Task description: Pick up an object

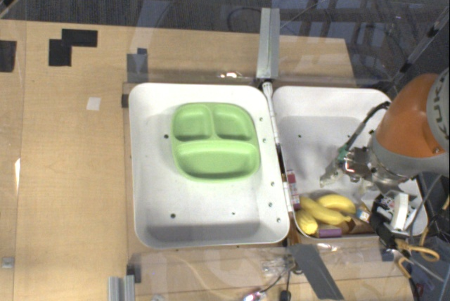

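Two shallow white bins sit side by side on the wooden tabletop (63, 152). The left bin (151, 173) holds a green divided plate (214, 140), lying flat near its middle, well apart from the arm. In the right bin (309, 117), a bunch of yellow bananas (325, 212) lies in the near corner, close against the divider between the bins. A small purple object (329, 231) lies just beside the bananas on their near side, and something brown (358, 224) lies to their right, too small to tell what it is.

The arm (415, 127), grey with an orange band, reaches in from the right and hangs over the right bin. The gripper (348, 167) is above the bin floor, near the bananas but a little beyond them. Whether it is wide or narrow cannot be told from this angle. Nothing is seen between its tips. Cables and wrist hardware crowd the space to the right of the bananas.
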Controlling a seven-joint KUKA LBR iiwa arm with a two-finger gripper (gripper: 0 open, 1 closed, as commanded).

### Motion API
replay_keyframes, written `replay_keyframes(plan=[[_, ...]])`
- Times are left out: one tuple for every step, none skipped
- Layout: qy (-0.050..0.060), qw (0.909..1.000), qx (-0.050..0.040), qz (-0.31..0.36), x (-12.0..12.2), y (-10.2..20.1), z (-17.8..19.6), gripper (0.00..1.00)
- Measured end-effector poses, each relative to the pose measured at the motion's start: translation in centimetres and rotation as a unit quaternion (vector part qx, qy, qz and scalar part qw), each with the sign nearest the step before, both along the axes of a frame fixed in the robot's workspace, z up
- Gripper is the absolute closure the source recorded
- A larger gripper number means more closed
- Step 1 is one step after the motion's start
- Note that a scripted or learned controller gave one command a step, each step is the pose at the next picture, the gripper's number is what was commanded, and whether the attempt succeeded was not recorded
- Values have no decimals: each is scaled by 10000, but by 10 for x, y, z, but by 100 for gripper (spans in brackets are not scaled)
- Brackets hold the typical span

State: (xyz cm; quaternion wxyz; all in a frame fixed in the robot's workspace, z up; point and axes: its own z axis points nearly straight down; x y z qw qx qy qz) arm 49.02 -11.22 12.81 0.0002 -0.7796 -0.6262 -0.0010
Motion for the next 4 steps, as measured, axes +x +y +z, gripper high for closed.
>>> replay_keyframes(plan=[[-7,9885,-8,1509,77,3,-35,0],[-22,9868,-21,1620,99,-79,72,0],[-28,9867,-23,1624,138,-78,-21,0],[-61,9790,-32,2037,107,-93,-39,0]])
